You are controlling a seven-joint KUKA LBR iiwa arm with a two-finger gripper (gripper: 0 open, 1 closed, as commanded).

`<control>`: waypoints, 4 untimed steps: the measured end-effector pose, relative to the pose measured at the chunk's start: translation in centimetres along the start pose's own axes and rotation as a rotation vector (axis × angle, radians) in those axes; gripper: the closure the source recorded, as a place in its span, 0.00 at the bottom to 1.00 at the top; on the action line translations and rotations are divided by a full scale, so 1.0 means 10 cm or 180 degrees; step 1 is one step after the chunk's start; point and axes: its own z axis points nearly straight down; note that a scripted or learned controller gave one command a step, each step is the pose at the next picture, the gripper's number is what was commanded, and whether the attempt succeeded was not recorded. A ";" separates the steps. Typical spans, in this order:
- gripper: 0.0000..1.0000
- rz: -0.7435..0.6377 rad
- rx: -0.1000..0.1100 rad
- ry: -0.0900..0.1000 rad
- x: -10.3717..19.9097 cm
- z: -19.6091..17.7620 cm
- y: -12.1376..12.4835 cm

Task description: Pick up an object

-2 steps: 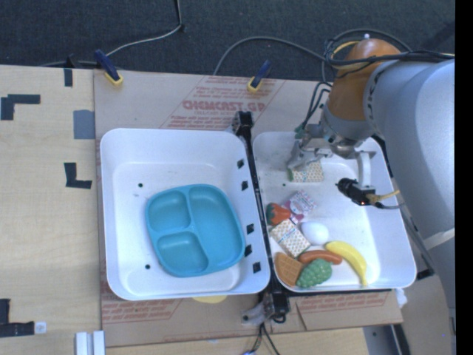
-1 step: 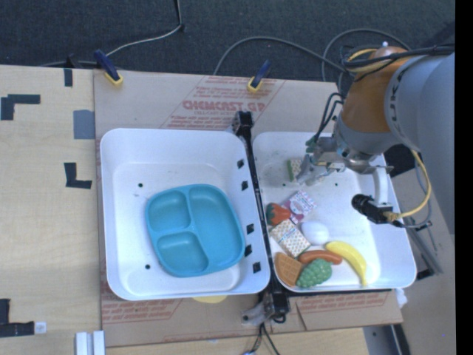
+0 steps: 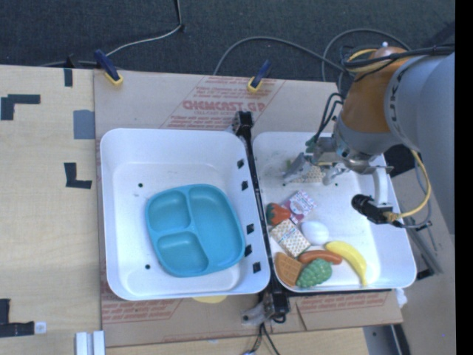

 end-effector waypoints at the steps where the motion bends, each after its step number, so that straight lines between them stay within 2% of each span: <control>1: 0.00 -0.0002 0.0002 -0.0003 -0.14 0.50 0.15; 2: 0.00 -0.0003 -0.0011 -0.0005 -0.37 -0.30 0.17; 3: 0.00 -0.0004 -0.0023 -0.0008 -0.14 0.48 0.49; 4: 1.00 -0.0005 -0.0037 -0.0006 -0.14 0.36 0.51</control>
